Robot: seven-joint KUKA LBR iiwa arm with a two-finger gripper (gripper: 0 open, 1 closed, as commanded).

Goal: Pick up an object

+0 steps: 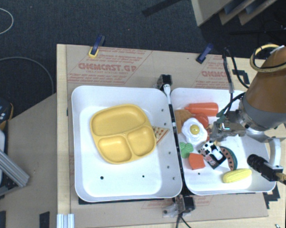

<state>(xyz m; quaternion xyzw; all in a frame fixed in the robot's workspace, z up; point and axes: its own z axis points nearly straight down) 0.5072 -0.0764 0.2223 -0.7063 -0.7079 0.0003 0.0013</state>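
Toys (pixel 198 137) crowd right bin (pixel 253 187) by divider edge; jaws (pixel 221 130) above, state unclear.

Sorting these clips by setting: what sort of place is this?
Probably a robot lab bench: two white bins clamped to a board, toy food such as a fried egg, and the arm reaching in.

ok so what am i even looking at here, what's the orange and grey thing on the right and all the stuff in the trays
That is a robot arm, seen from one camera fixed above the bench. It reaches in from the right, and its claw hangs low over the right bin. That bin holds toy food: a fried egg, an orange hot dog, a yellow corn cob and a few more pieces. The left bin holds a yellow divided plate. I cannot tell whether the claw holds anything.
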